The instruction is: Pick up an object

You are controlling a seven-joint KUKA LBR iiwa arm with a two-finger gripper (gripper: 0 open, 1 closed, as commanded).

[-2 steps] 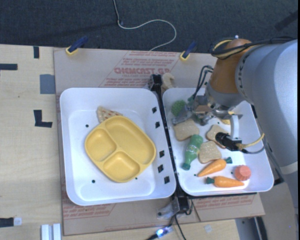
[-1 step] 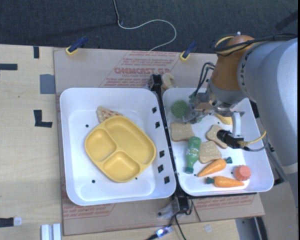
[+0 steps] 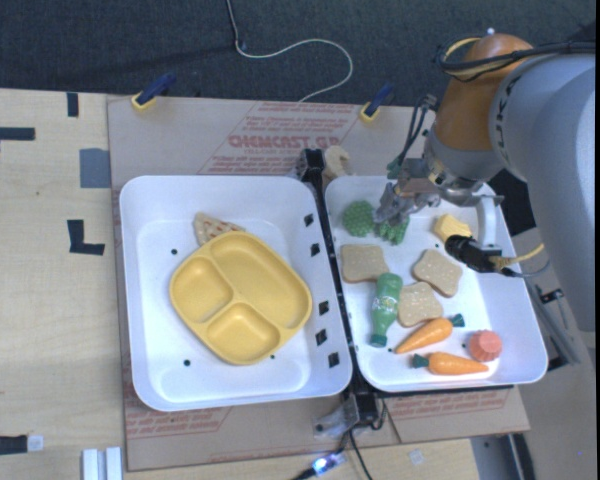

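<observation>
**Gripper low over the green toys in the right bin**

The 2-finger gripper point(image 3: 397, 211) hangs at the back of the right white bin point(image 3: 525, 313), its tips down among a green broccoli-like toy point(image 3: 358, 218) and a second green piece point(image 3: 394, 232) just beneath it. Whether the fingers are spread or closed cannot be told.

Just below the gripper lie 3 tan bread-slice toys point(image 3: 363, 262), and below those a green plastic bottle point(image 3: 384, 306). To its right sits a yellow rounded toy point(image 3: 450, 228). Further toward the near rim rest 2 orange carrots point(image 3: 425, 335) and a red tomato-like piece point(image 3: 486, 345).

Well to the gripper's left, the left white bin point(image 3: 140, 268) holds a yellow 3-compartment plastic tray point(image 3: 240, 298), with a tan waffle-like wedge point(image 3: 210, 229) touching its far edge.
</observation>
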